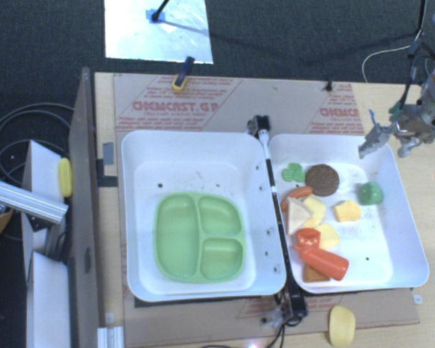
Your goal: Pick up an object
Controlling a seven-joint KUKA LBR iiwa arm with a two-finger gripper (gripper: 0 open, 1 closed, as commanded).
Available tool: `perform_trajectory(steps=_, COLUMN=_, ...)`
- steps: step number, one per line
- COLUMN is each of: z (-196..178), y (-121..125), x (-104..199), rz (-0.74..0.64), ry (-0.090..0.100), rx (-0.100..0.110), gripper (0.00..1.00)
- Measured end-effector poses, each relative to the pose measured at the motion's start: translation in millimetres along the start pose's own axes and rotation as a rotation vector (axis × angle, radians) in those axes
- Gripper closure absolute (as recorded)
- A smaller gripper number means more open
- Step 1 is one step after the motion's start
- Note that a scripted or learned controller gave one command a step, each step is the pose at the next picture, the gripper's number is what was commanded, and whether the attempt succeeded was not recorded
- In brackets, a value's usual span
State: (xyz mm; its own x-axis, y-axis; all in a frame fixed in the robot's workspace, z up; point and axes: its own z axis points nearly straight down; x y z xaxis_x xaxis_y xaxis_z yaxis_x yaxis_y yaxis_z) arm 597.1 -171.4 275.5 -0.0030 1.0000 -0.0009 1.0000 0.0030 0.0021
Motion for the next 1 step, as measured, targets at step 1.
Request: perform_trajectory(steps=1, z=117.1, y=-17.6, x=51.8, rz=-0.004, ry=0.003, rx=0.004, gripper=0.0)
